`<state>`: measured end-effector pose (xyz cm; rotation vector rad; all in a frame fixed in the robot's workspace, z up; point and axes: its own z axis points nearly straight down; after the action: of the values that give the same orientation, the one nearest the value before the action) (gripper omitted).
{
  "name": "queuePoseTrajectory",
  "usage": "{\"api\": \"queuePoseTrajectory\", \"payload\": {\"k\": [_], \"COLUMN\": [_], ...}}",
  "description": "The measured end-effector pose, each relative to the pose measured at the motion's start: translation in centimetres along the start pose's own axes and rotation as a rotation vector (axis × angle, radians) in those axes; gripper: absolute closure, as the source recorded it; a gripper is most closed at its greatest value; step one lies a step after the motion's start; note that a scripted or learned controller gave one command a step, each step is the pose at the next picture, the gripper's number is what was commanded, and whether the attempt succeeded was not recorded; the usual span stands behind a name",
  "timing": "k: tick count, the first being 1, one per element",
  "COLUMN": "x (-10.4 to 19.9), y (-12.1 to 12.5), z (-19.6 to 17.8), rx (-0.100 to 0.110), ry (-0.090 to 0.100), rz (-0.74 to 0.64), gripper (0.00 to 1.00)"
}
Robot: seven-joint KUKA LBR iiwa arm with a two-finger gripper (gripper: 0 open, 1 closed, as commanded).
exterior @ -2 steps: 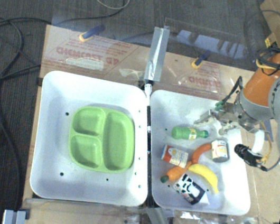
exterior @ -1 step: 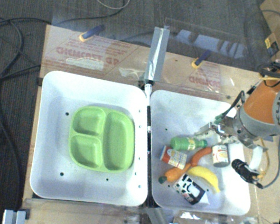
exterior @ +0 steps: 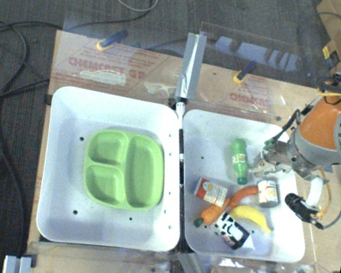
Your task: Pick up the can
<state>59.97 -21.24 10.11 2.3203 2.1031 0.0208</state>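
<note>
- In the right white bin (exterior: 281, 247), the small can with the white and orange label (exterior: 267, 193) lies just beside the orange carrot (exterior: 230, 205) and above the yellow banana (exterior: 252, 216).
- The gripper (exterior: 270, 162) hovers near it; I cannot tell whether it is open or closed.
- You should descend straight over the can, keeping away from the carrot.

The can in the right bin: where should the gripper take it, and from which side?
Grip the can across its round side wall, coming straight down. It appears to lie on its side near the bin's right wall, with the carrot and banana crowding its lower-left, so set the fingers on the sides away from them. The gripper is just above it.
</note>
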Motion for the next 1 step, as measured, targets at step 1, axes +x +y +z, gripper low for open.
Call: {"api": "queuePoseTrajectory", "payload": {"k": [1], "x": [0.16], "y": [0.01], "z": [0.02], "rx": [0.002], "ry": [0.002], "rz": [-0.002], "gripper": [0.00]}}
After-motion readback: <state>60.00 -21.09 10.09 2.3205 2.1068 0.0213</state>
